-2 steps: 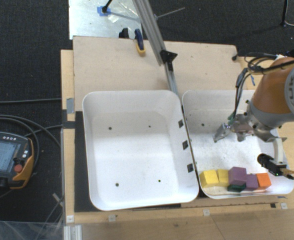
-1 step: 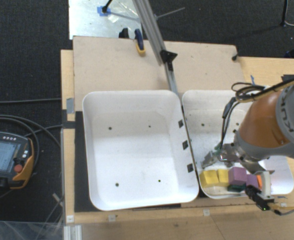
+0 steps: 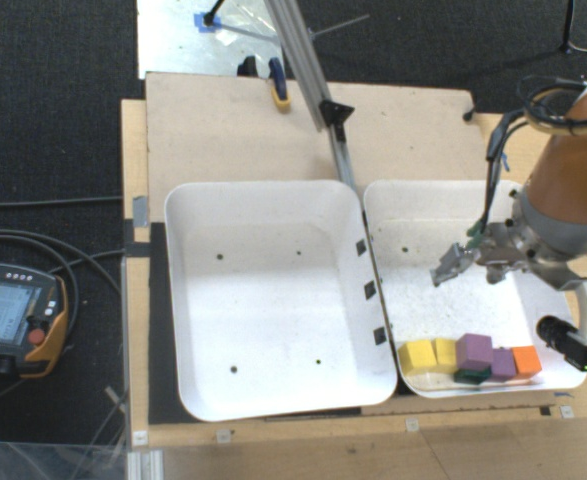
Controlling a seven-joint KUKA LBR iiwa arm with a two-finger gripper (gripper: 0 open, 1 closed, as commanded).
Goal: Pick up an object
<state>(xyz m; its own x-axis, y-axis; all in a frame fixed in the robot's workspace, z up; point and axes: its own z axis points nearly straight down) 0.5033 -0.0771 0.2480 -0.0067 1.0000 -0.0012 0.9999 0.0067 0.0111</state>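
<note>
jaws (image 3: 453, 265) seen over right bin (image 3: 413, 208), opening cannot be told, nothing seen held | blocks (image 3: 470, 358) lie in a row along bin's near wall, at 5 o'clock from jaws | row's long axis runs 9-to-3
</note>
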